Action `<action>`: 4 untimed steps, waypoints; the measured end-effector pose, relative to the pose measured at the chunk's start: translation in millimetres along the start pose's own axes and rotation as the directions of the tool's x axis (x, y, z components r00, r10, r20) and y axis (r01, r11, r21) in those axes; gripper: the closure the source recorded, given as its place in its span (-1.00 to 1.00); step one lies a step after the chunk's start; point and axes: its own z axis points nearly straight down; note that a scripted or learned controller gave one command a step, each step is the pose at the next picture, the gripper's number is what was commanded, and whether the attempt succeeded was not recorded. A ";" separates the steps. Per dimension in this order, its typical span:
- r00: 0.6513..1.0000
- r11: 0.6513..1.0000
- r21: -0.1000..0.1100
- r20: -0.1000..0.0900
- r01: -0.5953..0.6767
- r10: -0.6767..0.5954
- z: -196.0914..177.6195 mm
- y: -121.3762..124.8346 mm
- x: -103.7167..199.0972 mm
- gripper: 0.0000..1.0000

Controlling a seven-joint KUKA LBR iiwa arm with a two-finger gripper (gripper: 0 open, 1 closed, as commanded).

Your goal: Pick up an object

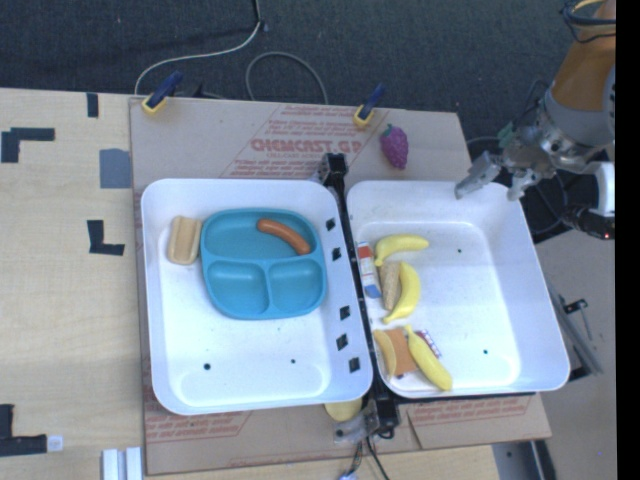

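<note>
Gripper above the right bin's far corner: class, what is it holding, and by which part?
Nothing: the gripper hangs open above the right bin, its fingers bare.

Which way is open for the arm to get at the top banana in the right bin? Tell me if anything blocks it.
Probably yes, from above: the top banana lies uncovered in the right bin, with bare floor on its right, and the gripper hovers over the bin's far rim.

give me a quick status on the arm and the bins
End effector over the right white bin's far right corner, nothing between its fingers. Yellow toy bananas lie along that bin's left side, untouched. Nothing blocking them.
</note>
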 end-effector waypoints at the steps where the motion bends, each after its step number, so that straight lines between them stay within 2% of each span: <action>1: 1.000 1.000 0.007 -0.003 0.002 -0.002 134.4 -56.0 60.8 -1.00; 2: 1.000 1.000 -0.012 0.007 -0.002 0.002 44.1 2.7 -15.2 -1.00; 3: 1.000 1.000 0.010 -0.006 0.002 -0.002 85.0 -83.7 67.9 -1.00; 4: 1.000 1.000 -0.025 0.018 -0.010 0.010 126.0 -105.9 103.5 -1.00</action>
